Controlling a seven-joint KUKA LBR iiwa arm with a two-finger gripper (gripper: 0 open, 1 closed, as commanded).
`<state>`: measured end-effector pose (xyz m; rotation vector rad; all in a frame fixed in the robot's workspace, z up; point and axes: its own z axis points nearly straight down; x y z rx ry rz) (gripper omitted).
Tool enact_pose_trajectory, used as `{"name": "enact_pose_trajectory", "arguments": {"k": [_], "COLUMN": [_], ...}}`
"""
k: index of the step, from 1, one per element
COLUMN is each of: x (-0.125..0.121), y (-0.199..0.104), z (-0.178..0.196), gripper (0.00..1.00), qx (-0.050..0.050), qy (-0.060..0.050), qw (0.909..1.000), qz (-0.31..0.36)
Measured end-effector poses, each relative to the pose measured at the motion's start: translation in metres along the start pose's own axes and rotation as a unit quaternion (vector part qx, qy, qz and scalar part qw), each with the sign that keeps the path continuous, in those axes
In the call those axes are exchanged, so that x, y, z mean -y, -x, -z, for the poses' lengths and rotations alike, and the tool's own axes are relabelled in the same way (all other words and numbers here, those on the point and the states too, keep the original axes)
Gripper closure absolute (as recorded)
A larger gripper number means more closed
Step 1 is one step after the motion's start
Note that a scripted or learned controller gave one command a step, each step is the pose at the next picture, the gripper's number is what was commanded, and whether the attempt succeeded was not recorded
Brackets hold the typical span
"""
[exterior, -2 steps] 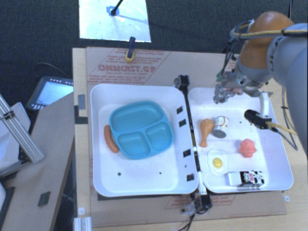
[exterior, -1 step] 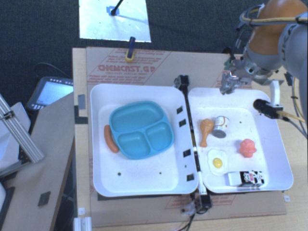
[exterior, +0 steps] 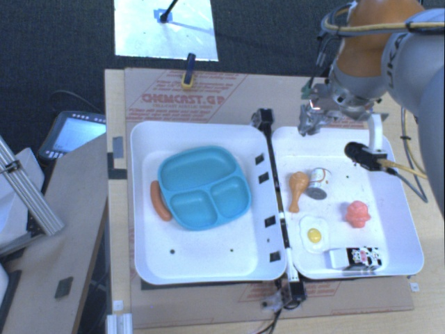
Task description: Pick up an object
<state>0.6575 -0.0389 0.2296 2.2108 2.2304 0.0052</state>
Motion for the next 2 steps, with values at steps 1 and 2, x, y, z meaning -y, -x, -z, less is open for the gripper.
{"name": "enact_pose_trajectory", "arguments": {"k": [1, 2], "x": [0.002, 0.013], "y": [-0.064, -0.111], "z": [0.003, 0.007], "gripper": [1.00, 1.00], "qx": [0.000, 0.000], "qy": [0.000, -0.001], "qw": [1.0000, 1.0000], "qz": [0.001, 0.000]}}
